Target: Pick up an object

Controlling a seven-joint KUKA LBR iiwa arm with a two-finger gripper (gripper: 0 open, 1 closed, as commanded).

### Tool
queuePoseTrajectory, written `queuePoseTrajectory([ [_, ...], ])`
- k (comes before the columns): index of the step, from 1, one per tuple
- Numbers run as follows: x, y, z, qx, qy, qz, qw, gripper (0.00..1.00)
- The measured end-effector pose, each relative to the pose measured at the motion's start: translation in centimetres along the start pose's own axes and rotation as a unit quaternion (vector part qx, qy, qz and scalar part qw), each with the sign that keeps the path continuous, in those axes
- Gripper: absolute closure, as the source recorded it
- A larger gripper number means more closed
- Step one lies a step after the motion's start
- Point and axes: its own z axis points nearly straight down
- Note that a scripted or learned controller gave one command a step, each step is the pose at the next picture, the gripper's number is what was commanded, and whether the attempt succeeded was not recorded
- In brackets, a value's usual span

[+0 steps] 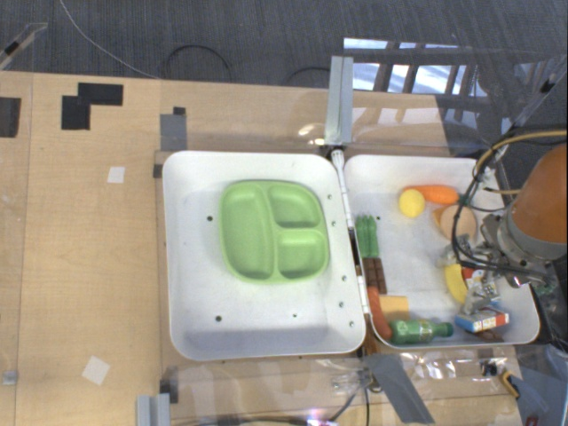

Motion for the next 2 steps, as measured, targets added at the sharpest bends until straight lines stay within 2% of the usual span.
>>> queuePoseTrajectory([
  [1, 1.2, 2.5, -0.1, 0.001, -0.002, -0.009, 1.0000, 0.00],
  [2, -4.7, 9.8, -0.1, 0.000, -0.003, -0.023, 0.9997, 0.00],
])
